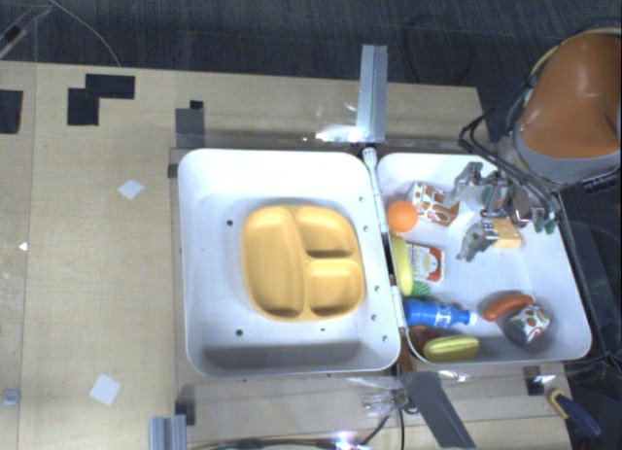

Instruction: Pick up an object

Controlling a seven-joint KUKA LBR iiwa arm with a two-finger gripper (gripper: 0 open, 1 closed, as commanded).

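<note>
Over the right bin (pixel 556 278), the arm (pixel 571 98) reached in from the right, wrist low above the bin's upper half. Jaws hung near mid-bin; couldn't tell whether they were apart or together, since the metal parts blurred into one another. Nothing was visibly clamped.

Candidate objects all lay in the right bin:
- Small tan block (pixel 508 235) just beside the jaws, on their right. Touching or not, unclear.
- Red-and-white patterned carton (pixel 434 203) just left of the jaws, tilted.
- Orange ball (pixel 401 216) against the bin's left wall, beside the carton.
- Flat red-and-white packet (pixel 426 261) below the ball.
- Yellow banana-like piece (pixel 399 268) along the left wall, touching the packet's edge.
- Blue bottle (pixel 438 316) on its side, near the bottom-left corner.
- Yellow-green oblong item (pixel 450 346) just below the bottle, at the bin's lower rim.
- Red-orange sausage shape (pixel 507 304) lower right, with a patterned cup (pixel 530 325) touching it from below.

Left bin (pixel 209 244) held a yellow divided tray (pixel 301 261), sitting flat near its centre. Both bins sat side by side on the pale desk (pixel 87 263).
</note>
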